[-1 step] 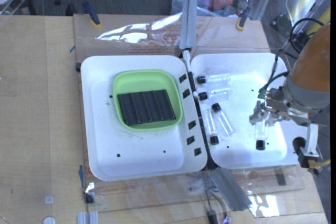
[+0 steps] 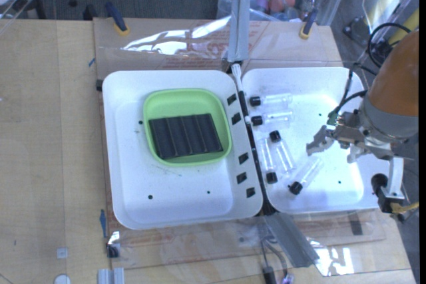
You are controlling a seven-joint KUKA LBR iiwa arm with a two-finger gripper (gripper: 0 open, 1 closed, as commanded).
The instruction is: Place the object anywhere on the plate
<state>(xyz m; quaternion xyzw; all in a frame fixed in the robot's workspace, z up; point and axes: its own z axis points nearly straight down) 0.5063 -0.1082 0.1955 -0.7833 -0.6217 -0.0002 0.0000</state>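
Pincer (image 2: pixel 319 145) hangs low over the right bin (image 2: pixel 346 83); fingers look spread, nothing between them. Clear tubes with black caps lie scattered left of the pincer; the nearest tube (image 2: pixel 303 177) lies just below-left of it, apart. Green plate (image 2: pixel 186 103), bearing a dark ribbed block (image 2: pixel 185 136), sits well left in the left bin (image 2: pixel 133 203).

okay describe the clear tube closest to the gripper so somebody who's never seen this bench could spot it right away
Look at the right-hand white bin, where several clear tubes with black caps lie. The one meant is the tube lowest in the view, just below the gripper. Unlike its neighbours, it lies apart on a diagonal, its black cap pointing down-left.
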